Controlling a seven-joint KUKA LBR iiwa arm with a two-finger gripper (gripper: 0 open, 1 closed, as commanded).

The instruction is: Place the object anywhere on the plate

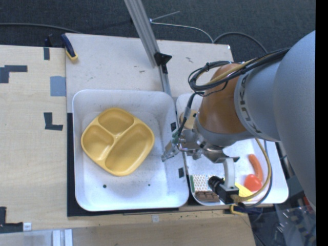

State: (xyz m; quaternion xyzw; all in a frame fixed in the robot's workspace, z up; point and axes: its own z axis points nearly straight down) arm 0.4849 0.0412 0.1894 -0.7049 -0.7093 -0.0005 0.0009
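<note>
Two bins [82,188]: left holds yellow plate [118,140].

no readable text, no labels, no brands, no numbers anywhere in view

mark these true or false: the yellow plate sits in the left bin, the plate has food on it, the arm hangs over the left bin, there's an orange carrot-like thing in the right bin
1. The yellow plate sits in the left bin. True.
2. The plate has food on it. False: its three compartments are bare.
3. The arm hangs over the left bin. False: it hangs mostly over the right bin, near the divide between the two.
4. An orange carrot-like piece lies in the right bin. True, near a red piece and a yellow piece.
5. The plate is round with no dividers. False: it is a rounded square split into three sections.
</note>
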